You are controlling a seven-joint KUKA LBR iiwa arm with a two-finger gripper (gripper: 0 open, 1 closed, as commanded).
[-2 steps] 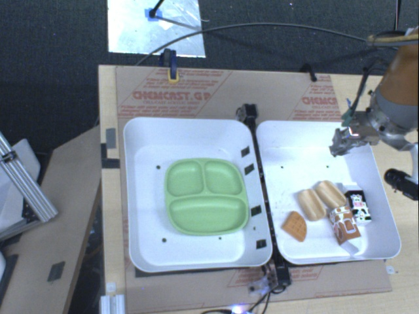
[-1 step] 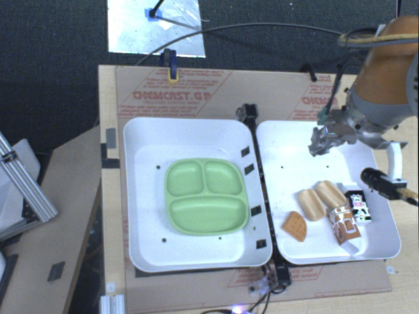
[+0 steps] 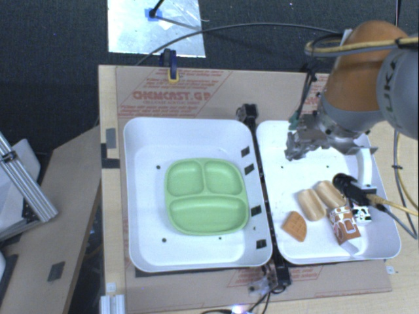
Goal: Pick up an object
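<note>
In the right bin (image 3: 281,175) lie two tan bread rolls (image 3: 321,200) side by side, an orange waffle-like piece (image 3: 295,226) near the front, and a small brown and white carton (image 3: 344,226) at the front right. My gripper (image 3: 296,148) hangs over the bin's back left part, apart from these things and behind the rolls. Nothing shows between its fingers.
The left bin (image 3: 144,175) holds a green plate (image 3: 206,196) with three compartments. A black divider with clips runs between the two bins. Bare white floor lies in the right bin's left part, beneath the gripper.
</note>
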